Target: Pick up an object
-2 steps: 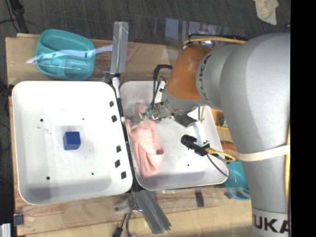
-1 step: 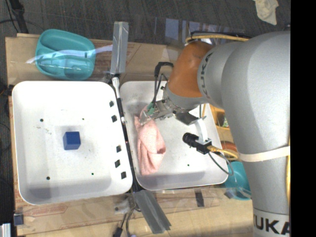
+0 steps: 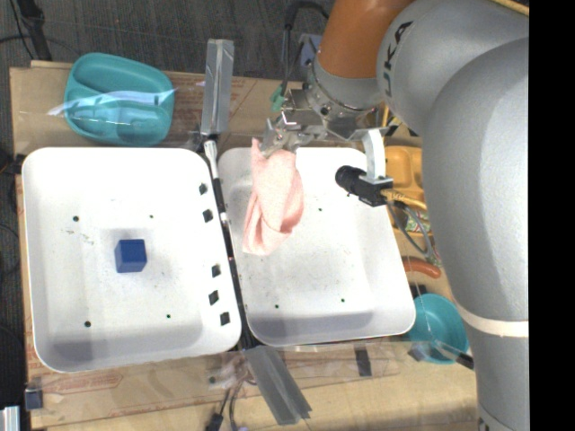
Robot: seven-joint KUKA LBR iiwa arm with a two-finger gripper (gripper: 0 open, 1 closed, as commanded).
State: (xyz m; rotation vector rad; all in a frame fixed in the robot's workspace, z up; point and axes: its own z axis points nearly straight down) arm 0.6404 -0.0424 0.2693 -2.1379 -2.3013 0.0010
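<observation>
Pink cloth (image 3: pixel 274 197) hangs from end effector (image 3: pixel 280 138), top pinched between fingers, above right bin (image 3: pixel 359 317).

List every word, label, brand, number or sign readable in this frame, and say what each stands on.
"UKA": dark letters on the grey arm casing just below the orange band, running at a slant; the rest of the word is cut off by the curve of the casing.
No other lettering is legible on the bins, the blue block or the pink cloth.
</observation>
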